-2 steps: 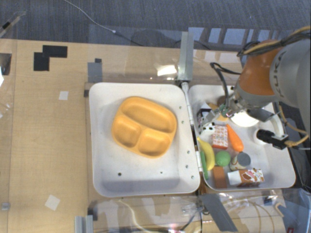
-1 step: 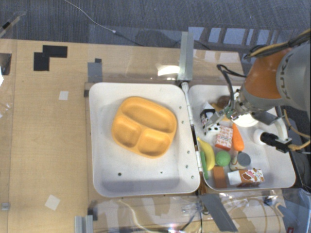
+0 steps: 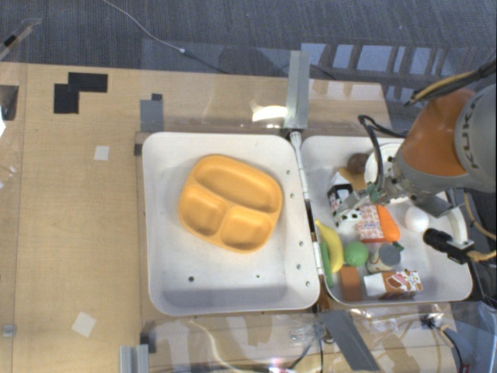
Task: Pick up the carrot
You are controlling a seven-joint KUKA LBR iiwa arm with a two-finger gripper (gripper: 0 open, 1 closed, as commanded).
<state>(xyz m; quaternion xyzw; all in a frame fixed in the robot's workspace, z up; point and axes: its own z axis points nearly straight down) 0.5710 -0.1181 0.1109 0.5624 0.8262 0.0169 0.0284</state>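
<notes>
Gripper (image 3: 378, 195) low in the right bin (image 3: 458, 286), just above the carrot (image 3: 389, 225); finger state can't be told (arm covers them). Carrot lies right beside the red-and-white carton (image 3: 370, 224), on its right, long axis running down-right from the gripper. Banana (image 3: 332, 245) left of the carton.

Orange carrot (image 3: 389, 225) (yellow tray (image 3: 230, 202))
</notes>
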